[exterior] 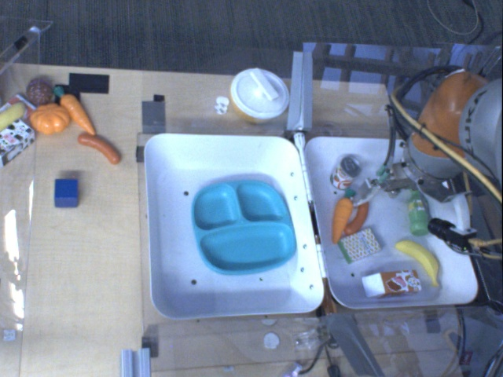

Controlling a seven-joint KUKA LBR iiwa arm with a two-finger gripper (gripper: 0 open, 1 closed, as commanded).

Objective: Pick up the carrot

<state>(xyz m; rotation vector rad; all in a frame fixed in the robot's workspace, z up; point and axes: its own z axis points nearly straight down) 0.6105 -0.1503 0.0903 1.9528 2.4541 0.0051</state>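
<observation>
**A:** The fingers first: what are they doing?

**B:** The grey two-finger gripper (379,184) hangs low in the right white plastic bin (464,290), its thin fingers (369,191) pointing toward nine o'clock. I cannot tell how far apart they stand; the tips are small and cluttered. Nothing shows between them.

**A:** And the carrot?

**B:** The smooth orange tapered toy carrot (341,219) lies in that same bin near its left wall, green top at twelve o'clock, tip at six. The fingertips sit just beside its top, at about two o'clock from it. Whether they touch, I cannot tell.

**A:** What lies around it?

**B:** Touching its right flank, one reddish sausage-shaped piece (358,217). At five o'clock, one small flat packet with a speckled pattern (360,245). At twelve o'clock, one small round tin (344,171) lying tilted. Farther toward three o'clock, one green plastic bottle (418,214), and below it one curved yellow banana (419,260). Near the bin's front, one small printed carton (391,283).

**A:** And the other bin?

**B:** The left white bin (173,273) holds one glossy blue plastic plate with three compartments (244,226).

**A:** Outside the bins?

**B:** On the pale wooden bench (78,273), at ten o'clock: a second orange carrot (76,112), one small pumpkin (49,119), one red sausage (99,148) and one blue cube (67,192), well apart. At twelve o'clock stands one round white-lidded tub (260,94).
</observation>
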